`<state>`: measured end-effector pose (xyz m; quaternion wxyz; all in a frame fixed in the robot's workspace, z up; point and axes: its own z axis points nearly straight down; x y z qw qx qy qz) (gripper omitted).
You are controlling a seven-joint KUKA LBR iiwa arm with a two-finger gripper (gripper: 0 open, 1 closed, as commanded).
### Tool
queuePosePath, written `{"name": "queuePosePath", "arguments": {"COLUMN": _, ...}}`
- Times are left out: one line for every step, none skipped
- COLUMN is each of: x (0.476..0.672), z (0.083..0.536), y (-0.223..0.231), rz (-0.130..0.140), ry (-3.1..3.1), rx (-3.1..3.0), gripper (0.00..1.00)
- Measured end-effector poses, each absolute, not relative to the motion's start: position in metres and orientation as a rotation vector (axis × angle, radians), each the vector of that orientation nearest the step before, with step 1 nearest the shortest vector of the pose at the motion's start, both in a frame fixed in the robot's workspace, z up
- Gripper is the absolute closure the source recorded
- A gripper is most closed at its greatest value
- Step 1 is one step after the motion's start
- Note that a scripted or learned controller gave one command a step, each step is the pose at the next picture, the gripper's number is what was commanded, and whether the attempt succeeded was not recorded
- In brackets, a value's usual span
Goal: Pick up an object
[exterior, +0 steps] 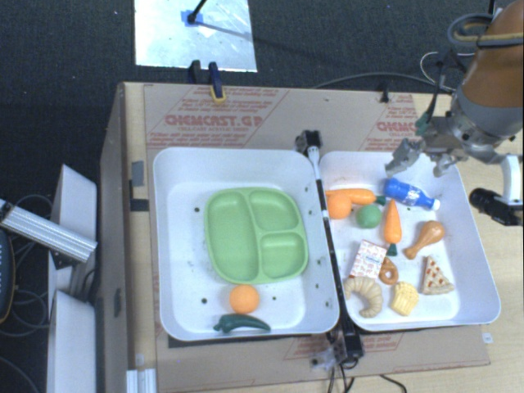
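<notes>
Arm hanging over the right bin, toy food spread out below

Red lettering reading "CHEMCAST" runs across the cardboard sheet (246, 117) under both bins, once by the left bin (184, 301) and again, partly cut off, by the right bin (479, 289); the arm comes in from the right, orange band up top, and its end effector (422, 160) sits over the right bin's far edge with two grey fingers splayed apart and nothing between them; just beneath lies a blue bottle (411, 193) with a white cap, on its side; beside it an orange carrot (393, 222), a green ball (369, 215), a drumstick (426, 237), a pizza slice (435, 277) and a croissant (366, 294); over in the left bin, a green divided plate (255, 234), an orange (244, 299) and a dark green pepper (242, 324).
</notes>
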<state>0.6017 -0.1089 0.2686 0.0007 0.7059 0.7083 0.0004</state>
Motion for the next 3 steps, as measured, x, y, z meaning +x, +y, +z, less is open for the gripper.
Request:
{"name": "queuePosePath", "arguments": {"x": 0.574, "z": 0.098, "y": -0.129, "rz": -0.003, "ry": 2.224, "rx": 2.223, "gripper": 0.0}}
{"name": "queuePosePath", "arguments": {"x": 0.576, "z": 0.111, "y": -0.129, "rz": 0.002, "ry": 2.222, "rx": 2.218, "gripper": 1.0}}
{"name": "queuePosePath", "arguments": {"x": 0.562, "z": 0.185, "y": -0.047, "rz": 0.004, "ry": 2.225, "rx": 2.215, "gripper": 1.0}}
